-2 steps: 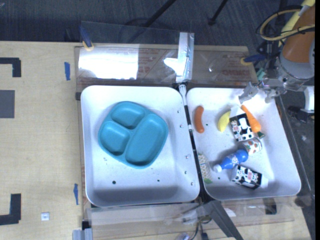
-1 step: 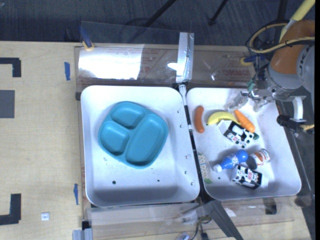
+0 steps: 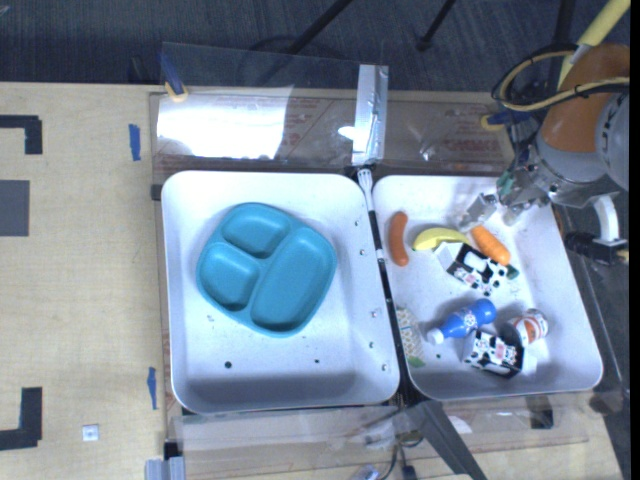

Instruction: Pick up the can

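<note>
The can (image 3: 531,326), small with a white and orange label, lies in the near right part of the right bin (image 3: 575,298). It touches a black-and-white cow-patterned box (image 3: 496,354). My gripper (image 3: 497,206) hangs over the far right corner of that bin, just beyond a carrot (image 3: 491,245) and well away from the can. Its fingers stand open with nothing between them.
The right bin also holds a red sausage (image 3: 398,238), a banana (image 3: 438,236), a second cow-patterned box (image 3: 477,268) and a blue bottle (image 3: 464,322). A blue divided plate (image 3: 266,266) lies in the left bin (image 3: 190,348). A clear panel (image 3: 260,118) stands behind the bins.
</note>
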{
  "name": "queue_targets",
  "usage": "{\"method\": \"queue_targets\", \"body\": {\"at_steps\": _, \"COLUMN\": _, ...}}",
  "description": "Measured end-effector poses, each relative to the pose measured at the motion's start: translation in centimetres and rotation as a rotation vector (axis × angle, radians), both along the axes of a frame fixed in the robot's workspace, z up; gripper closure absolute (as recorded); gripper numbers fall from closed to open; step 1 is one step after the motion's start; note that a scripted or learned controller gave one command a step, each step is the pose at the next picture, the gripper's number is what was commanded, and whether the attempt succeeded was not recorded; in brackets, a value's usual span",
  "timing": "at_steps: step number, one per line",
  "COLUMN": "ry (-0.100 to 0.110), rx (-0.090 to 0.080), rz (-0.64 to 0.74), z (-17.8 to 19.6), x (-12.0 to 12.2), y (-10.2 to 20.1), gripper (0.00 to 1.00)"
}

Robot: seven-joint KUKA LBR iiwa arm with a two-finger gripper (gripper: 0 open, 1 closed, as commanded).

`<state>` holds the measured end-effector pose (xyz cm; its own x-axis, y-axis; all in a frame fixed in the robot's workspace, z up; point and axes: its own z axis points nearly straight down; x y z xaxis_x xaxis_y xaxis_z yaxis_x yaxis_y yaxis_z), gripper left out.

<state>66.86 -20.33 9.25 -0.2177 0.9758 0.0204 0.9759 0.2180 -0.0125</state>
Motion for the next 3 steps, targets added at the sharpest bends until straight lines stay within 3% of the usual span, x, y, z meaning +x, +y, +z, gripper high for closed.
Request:
{"method": "queue_targets", "body": {"at_steps": 2, "ry": 0.002, "rx": 0.002, "rz": 0.001, "z": -0.3, "x": -0.1, "y": 0.1, "gripper": 0.00}}
{"method": "queue_targets", "body": {"at_steps": 3, "ry": -0.023, "rx": -0.016, "rz": 0.136, "z": -0.6, "x": -7.4, "y": 1.6, "gripper": 0.00}}
